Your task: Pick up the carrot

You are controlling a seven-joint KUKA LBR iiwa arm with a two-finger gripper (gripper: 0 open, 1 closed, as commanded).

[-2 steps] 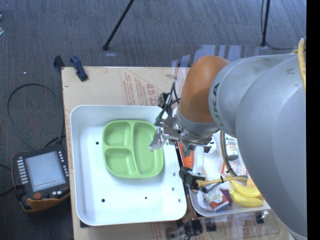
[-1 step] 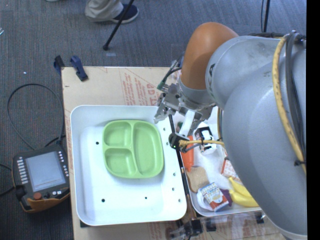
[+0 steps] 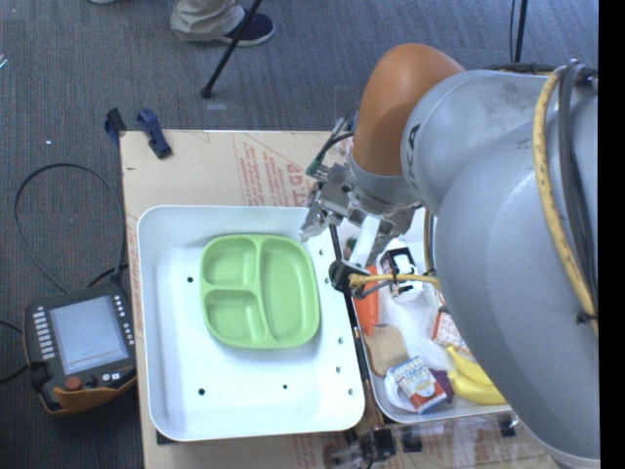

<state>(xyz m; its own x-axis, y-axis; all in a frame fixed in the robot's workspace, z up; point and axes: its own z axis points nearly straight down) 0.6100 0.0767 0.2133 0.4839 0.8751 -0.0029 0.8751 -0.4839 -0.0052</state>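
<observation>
Hovering over the divide between your two bins, the gripper (image 3: pixel 344 247) is sitting just above the carrot (image 3: pixel 367 308).

You are looking at the grey arm (image 3: pixel 488 213) reaching in from the right, its orange band (image 3: pixel 395 106) lying above the wrist. The carrot is lying at the left edge of the right bin (image 3: pixel 386 413), against the wall shared with the left bin (image 3: pixel 244 413), partly covered by the gripper and a yellow cable (image 3: pixel 400 279); nothing is showing between the fingers, and you cannot tell whether they are apart or together. A slice of bread (image 3: pixel 388 348), a small carton (image 3: pixel 420 381) and a banana (image 3: pixel 474 379) are lying nearby. A green divided plate (image 3: pixel 260 291) is resting in the left bin.
</observation>
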